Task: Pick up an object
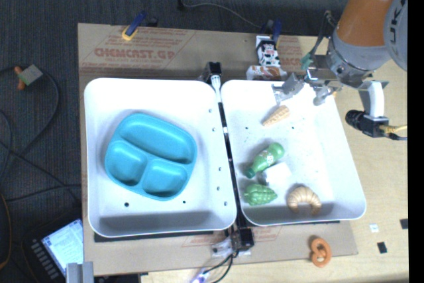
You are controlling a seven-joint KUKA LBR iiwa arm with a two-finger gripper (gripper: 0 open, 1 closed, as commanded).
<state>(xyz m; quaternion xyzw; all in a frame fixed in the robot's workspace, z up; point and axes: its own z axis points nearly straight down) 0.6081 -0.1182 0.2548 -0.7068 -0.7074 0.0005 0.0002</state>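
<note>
Camera view: my gripper (302, 88) hangs over the far edge of the right bin (354, 179), fingers spread wide with nothing between them, and the cone-shaped pastry (275, 115) lies just beside it, toward the bin's middle and a little to the left edge. Its long axis runs on a slant, tip toward the far right corner. I judge it the nearest pick; the green bottle (265, 159), green sprig (259, 194), white block (278, 175) and croissant (303, 198) crowd the near edge, and the blue tray (151, 154) sits in the left bin (99, 209).
</note>
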